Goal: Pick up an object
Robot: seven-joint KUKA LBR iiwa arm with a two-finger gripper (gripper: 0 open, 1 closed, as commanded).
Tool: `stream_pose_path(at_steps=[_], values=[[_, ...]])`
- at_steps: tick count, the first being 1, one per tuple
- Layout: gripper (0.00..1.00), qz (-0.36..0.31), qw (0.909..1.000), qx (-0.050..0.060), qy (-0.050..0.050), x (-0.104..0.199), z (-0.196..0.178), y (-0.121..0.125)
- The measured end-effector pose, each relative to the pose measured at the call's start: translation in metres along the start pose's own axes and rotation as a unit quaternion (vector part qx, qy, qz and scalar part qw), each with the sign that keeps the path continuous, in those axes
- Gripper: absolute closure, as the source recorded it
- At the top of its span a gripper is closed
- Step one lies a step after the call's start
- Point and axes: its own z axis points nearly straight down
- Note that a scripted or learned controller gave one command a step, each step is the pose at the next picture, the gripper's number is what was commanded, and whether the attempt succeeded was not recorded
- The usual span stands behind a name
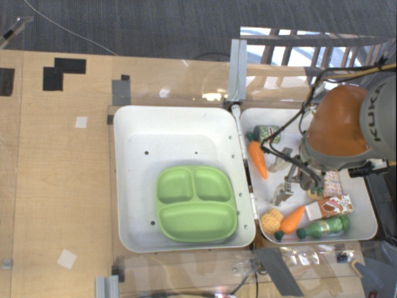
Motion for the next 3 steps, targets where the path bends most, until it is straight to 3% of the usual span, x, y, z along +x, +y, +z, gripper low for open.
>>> stream_pose_path(at_steps=[1, 2, 3], values=[[0.0, 0.074, 0.9972, 0.001, 0.01, -0.072, 0.002, 0.015], [0.0, 0.124, 0.9922, -0.001, 0.0, -0.014, 0.001, -0.005], [0.0, 0.138, 0.9901, 0.007, 0.025, -0.084, 0.002, 0.015]])
